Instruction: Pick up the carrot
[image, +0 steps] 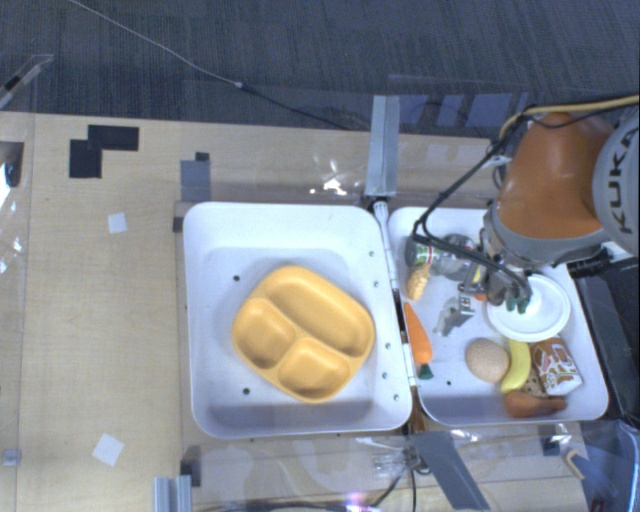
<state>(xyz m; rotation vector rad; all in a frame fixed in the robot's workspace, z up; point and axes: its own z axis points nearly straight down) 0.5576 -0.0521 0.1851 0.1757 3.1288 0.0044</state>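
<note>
A wooden bench (90, 330) seen from above carries two shallow white plastic bins side by side. The left bin (205, 400) holds one thing: a yellow plastic plate (303, 331) with three compartments, lying flat near its middle.

The right bin (590, 405) holds several toy foods. The small orange carrot (418, 338) with a green tip lies along this bin's left wall, just inside the divider between the two bins, its green end pointing toward the bottom of the view. Nothing is touching it. Just above it sits a small yellow corn-like piece (417, 283). Toward the bin's lower right are a pale tan egg-shaped piece (487, 360), a yellow banana (517, 366) touching it, a red and white packet (554, 368) and a brown rounded piece (527, 404). A round white disc (530, 309) lies above the banana.

The grey arm with its large orange band (552, 175) reaches in from the upper right. Its metal two-finger gripper (452, 318) hangs over the middle of the right bin, near the carrot but apart from it — to the carrot's right. The fingers look slightly parted and have hold of nothing.
</note>
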